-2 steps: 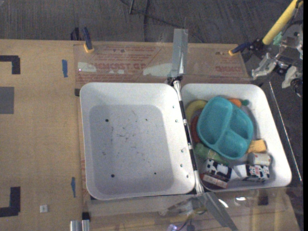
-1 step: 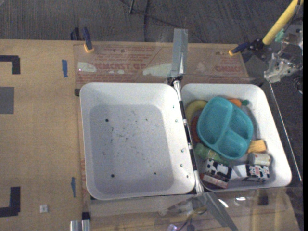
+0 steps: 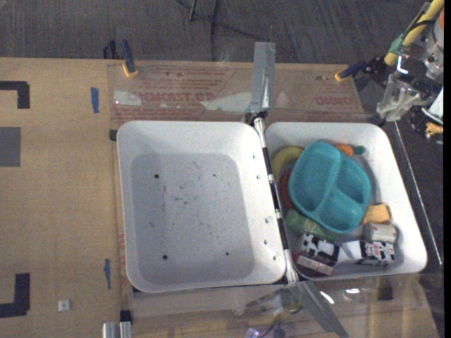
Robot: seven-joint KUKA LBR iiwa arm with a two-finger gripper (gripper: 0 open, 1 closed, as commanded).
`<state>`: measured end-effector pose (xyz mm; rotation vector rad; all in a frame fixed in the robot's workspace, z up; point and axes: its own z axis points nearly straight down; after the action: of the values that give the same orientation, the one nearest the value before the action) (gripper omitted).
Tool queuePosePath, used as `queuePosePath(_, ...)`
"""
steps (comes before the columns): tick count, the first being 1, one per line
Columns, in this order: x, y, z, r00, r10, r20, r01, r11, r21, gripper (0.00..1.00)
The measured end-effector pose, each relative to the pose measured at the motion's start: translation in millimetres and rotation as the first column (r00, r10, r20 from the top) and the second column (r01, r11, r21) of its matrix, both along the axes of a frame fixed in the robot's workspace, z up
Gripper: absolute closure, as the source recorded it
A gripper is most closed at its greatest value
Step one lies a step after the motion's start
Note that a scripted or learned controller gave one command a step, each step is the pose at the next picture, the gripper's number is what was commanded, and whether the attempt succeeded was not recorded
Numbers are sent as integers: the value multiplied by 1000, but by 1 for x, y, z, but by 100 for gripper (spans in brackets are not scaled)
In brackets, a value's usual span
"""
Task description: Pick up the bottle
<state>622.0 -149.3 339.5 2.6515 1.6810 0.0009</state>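
The right bin [image 3: 412, 217] holds a pile of items. A teal divided plate [image 3: 330, 186] lies on top and hides much of what is under it. A green rounded object [image 3: 303, 224] sticks out from under the plate's lower left edge; it may be the bottle, but I cannot tell. A yellow-green piece [image 3: 282, 160] shows at the plate's upper left. My gripper [image 3: 394, 103] hangs outside the bins, above and to the right of the right bin's far right corner, well away from the pile.
Two black-and-white patterned cartons [image 3: 317, 248] [image 3: 378, 251] lie along the right bin's near wall, with an orange-yellow block [image 3: 378, 213] beside them. The left bin [image 3: 130, 189] stands next to it, its floor speckled. Clamps [image 3: 128, 67] and tape hold cardboard behind the bins.
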Motion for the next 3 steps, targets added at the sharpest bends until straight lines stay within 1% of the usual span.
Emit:
queuePosePath(1, 0, 0, 0, 1000, 0, 0, 0, 1000, 0, 0)
queuePosePath(2, -21, 13, -109, 998, -60, -5, 60, 998, 2, 0)
queuePosePath(3, -30, -14, -239, 998, -56, 5, 56, 998, 1, 0)
